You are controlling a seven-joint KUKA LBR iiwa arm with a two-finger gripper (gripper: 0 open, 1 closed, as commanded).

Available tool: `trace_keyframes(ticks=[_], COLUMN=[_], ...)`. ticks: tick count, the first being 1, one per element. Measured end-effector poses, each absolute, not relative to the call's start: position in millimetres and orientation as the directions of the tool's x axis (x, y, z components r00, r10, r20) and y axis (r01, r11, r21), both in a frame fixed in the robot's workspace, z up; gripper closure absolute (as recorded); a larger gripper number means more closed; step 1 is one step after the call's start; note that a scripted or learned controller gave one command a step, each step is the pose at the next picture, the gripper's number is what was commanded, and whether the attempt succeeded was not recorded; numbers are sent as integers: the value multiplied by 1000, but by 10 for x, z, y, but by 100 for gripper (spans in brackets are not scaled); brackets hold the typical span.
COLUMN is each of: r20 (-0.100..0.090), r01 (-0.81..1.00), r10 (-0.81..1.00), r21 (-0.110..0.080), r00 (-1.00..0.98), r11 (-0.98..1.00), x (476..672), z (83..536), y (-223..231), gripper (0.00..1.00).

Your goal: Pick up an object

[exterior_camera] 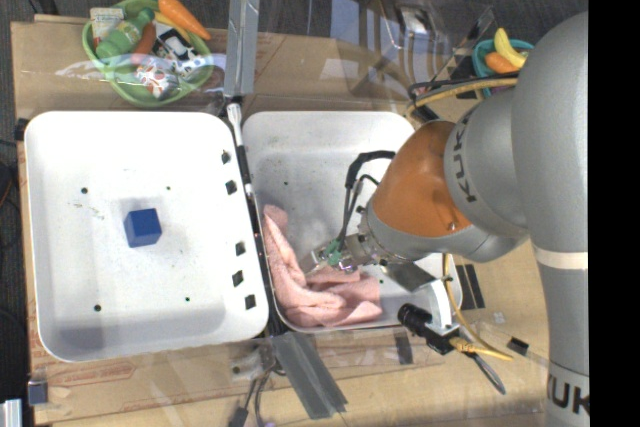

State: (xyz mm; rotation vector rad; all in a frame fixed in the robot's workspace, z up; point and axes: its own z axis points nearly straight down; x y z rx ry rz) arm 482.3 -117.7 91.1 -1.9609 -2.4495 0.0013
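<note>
camera view has the gripper (338, 258) low in the right bin (300, 140), right at the upper edge of the pink cloth (310, 287) that lies bunched along that bin's left wall and front corner. whether its jaws are released or clenched i cannot tell, since the wrist covers them, and no cloth shows lifted off the floor. so the pick looks begun but not done: the grasp and lift remain, and the blue cube (143, 226) sits untouched in the left bin (60, 140), well apart from the cloth.
</note>
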Motion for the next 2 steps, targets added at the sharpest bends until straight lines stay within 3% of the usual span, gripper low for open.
trace_keyframes(ticks=[1, 2], r20=[1, 1], r01=[975, 995], r10=[975, 995], r21=[-4, -3], r00=[224, 96], r11=[-224, -96], x=[5202, 5438], z=[910, 915], y=[-1047, -1359], gripper=[0, 0])
